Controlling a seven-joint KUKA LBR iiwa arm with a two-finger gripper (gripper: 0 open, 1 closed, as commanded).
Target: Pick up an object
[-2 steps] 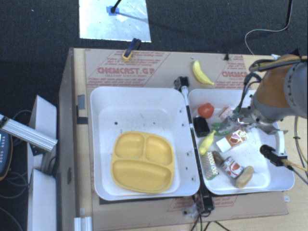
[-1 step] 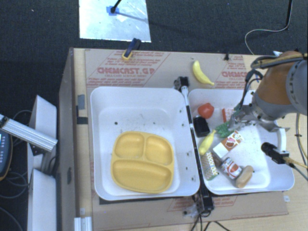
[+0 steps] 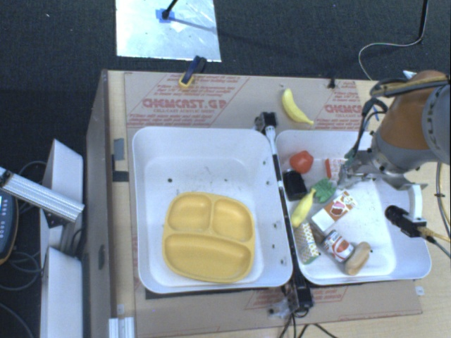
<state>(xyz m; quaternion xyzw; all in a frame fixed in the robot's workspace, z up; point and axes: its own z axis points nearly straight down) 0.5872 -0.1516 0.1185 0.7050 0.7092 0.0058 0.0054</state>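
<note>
I've got the grey arm with its orange band (image 3: 412, 122) reaching in from the right, with the gripper (image 3: 350, 169) low over the right-hand white bin (image 3: 412, 263). I cannot tell how its jaws stand from up here. The clutter is all packed into this bin, which is why I'm working this side: a red round tomato-like toy (image 3: 301, 161) near the top, a small green leafy piece (image 3: 325, 189) just beside the gripper, a red-and-white carton (image 3: 337, 208), a yellow banana-shaped piece (image 3: 303, 207) by the divider and a brown bread-roll toy (image 3: 357, 257) at the bottom. The left bin holds just 1 yellow divided plastic tray (image 3: 208, 236). A second yellow banana (image 3: 296, 108) lies outside on the tabletop (image 3: 211, 101). Nothing looks lifted yet, I judge.
</note>
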